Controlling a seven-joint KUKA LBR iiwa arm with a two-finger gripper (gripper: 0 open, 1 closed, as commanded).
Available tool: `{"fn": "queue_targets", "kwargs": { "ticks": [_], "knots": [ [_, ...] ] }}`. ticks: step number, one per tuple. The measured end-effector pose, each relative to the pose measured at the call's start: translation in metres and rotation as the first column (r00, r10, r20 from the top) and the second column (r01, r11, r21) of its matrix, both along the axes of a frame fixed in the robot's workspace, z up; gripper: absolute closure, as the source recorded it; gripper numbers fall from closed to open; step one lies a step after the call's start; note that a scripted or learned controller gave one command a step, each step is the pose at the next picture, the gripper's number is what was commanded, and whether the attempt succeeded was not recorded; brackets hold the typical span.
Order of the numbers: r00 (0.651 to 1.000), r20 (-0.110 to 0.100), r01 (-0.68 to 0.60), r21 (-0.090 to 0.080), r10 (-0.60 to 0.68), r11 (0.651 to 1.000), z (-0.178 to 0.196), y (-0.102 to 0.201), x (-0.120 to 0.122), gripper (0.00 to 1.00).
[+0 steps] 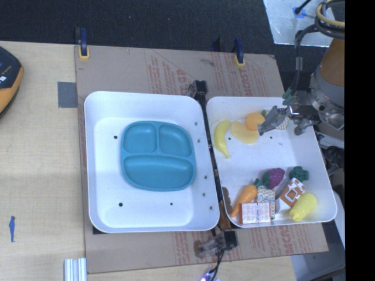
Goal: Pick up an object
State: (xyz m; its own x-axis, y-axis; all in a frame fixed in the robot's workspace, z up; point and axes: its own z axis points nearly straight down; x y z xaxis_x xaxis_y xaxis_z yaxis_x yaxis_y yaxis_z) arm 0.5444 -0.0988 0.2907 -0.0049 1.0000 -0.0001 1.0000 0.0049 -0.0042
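Note:
My gripper [270, 122] hangs over the back of the right bin [304, 151], just right of an orange ball [254, 120] and a pale yellow piece [244, 133]. A yellow banana [221, 137] lies at the bin's left side. Along the front of the bin sit an orange carrot [243, 199], purple grapes [272, 177], a green broccoli [299, 172], small printed boxes [258, 211] and a yellow bottle-shaped toy [303, 206]. Nothing shows between the gripper's fingers.
The left bin [99, 157] holds a blue sectioned plate [157, 155]. A black clip [200, 88] sits at the back between the bins, another fitting at the front [218, 243]. The arm's orange band [333, 63] is at the right edge.

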Motion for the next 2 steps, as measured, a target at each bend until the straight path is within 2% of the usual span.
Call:
{"fn": "queue_targets", "kwargs": {
  "ticks": [1,2],
  "knots": [
    [1.0,-0.01,0.002,0.001,-0.002,1.0,-0.127,-0.03,-0.013,0.0],
    [1.0,0.014,-0.003,-0.004,0.003,1.0,-0.116,-0.054,0.118,0.0]
  ]
}}
